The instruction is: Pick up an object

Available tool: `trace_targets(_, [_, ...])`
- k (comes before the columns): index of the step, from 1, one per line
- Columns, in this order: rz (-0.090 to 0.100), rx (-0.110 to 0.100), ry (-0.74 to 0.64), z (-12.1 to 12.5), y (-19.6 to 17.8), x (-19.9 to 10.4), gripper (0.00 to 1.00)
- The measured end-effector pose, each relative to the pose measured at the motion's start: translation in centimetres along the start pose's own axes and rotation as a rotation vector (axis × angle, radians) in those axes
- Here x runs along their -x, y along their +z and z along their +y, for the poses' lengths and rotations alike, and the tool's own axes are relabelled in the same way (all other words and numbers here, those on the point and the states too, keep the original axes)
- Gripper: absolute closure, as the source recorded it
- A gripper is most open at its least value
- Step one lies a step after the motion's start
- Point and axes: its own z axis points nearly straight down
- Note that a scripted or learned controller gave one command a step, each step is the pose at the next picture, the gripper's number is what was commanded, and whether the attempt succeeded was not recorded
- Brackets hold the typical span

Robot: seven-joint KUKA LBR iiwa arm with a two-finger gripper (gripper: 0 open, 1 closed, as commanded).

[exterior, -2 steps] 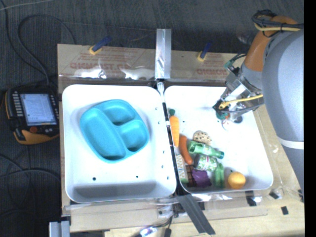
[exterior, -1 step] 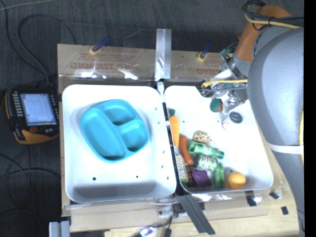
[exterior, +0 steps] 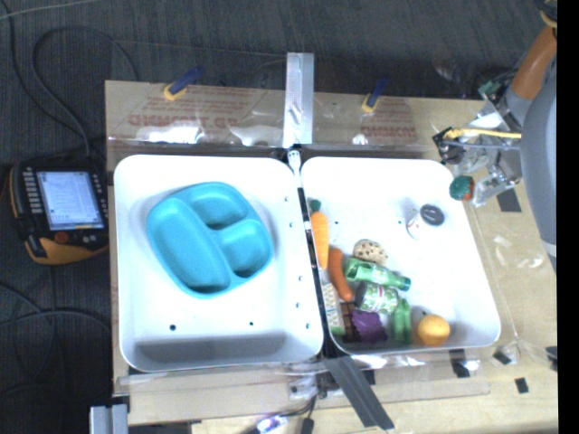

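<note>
**Pick pending, arm parked off-bin**

Blue tray (exterior: 210,237) is filling the left bin (exterior: 136,333). Toy food is piling against the right bin's (exterior: 470,242) front-left corner: carrot (exterior: 320,235), green bottle (exterior: 378,277), orange (exterior: 433,330). Gripper (exterior: 475,165) is hovering beyond its back-right corner, probably staging; finger state unclear.

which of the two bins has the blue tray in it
The left bin: the blue tray lies in it. The right bin holds the pile of small items instead.
</note>
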Motion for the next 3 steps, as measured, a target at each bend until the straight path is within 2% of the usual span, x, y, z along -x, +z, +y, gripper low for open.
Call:
trace_targets(1, [0.004, 0.0, 0.039, -0.8, 12.4, -0.7, 1.0])
trace_targets(2, [0.0, -0.001, 0.041, -3.9, 4.8, -2.4, 1.0])
trace_targets(3, [0.001, -0.004, 0.02, -9.3, 2.3, -5.1, 1.0])
